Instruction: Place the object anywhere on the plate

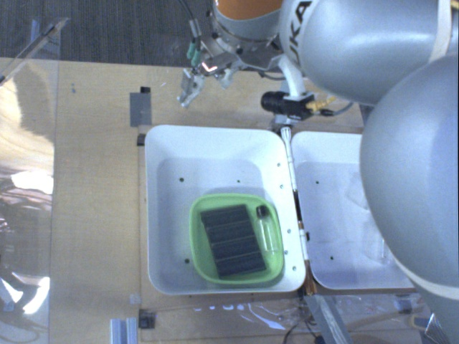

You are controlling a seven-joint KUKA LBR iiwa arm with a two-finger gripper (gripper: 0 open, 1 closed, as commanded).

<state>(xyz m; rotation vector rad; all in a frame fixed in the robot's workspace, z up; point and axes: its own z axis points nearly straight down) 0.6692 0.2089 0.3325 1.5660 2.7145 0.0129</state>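
A green, rounded-square plate lies in the front half of the left white bin. On the plate rests a dark grey ridged rectangular object, tilted slightly. A small black piece sits by the plate's far right corner, next to what looks like a clear item along its right side. My gripper hangs beyond the far edge of the left bin, over the bare bench and well away from the plate. Nothing shows between its fingertips.
The right white bin adjoins the left one and is partly covered by my large grey arm. A small grey block stands on the bench left of the gripper. Cables and a black connector hang near the bins' far divider.
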